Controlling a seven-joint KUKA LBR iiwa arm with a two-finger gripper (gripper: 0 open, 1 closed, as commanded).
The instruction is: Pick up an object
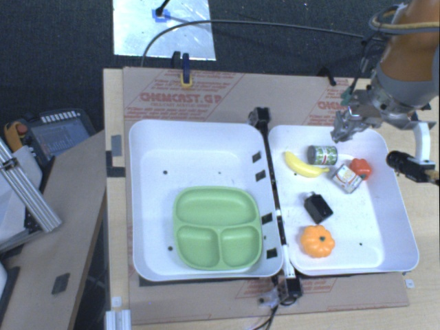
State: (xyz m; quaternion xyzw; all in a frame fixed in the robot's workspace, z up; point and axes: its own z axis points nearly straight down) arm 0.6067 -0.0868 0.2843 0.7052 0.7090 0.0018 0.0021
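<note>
Approach step: the gripper [346,130], jaw state indeterminate, hovers at the right bin's [395,249] far edge; next, descend onto the can [322,155].

Brown bench [206,95] bearing two white bins, left [148,150] and right [395,218], side by side.

A: Where is the arm [412,43] sitting?

B: It is reaching in from the upper right, its orange band showing above the grey wrist [395,91].

A: And the gripper [344,130]?

B: It is pointing down and to the left, hanging at the far edge of the right side. How the jaws are standing is too small to tell.
</note>
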